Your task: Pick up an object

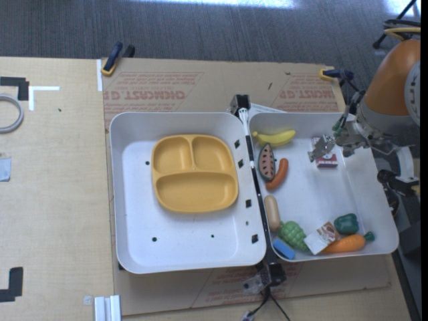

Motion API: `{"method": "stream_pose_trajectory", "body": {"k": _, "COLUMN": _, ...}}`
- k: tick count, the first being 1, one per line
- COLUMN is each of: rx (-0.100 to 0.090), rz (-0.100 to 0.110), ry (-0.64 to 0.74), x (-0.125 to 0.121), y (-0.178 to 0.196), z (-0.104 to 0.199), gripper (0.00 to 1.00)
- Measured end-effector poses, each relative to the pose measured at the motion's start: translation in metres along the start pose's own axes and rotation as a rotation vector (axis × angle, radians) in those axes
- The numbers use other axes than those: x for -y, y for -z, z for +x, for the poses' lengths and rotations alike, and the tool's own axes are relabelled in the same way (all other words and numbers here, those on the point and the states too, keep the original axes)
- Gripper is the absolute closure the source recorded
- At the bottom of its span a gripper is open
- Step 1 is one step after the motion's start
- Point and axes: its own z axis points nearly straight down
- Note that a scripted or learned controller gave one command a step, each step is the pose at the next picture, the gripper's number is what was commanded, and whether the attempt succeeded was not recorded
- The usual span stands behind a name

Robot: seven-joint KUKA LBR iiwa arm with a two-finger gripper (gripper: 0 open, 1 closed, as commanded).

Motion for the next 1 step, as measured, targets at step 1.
{"method": "stream_pose_trajectory", "body": {"k": 1, "rx": -0.008, "rz": 0.007, "ry": 0.296, "x": -0.0012, "y": -0.0318, "z": -0.0046, "gripper": 0.0}}
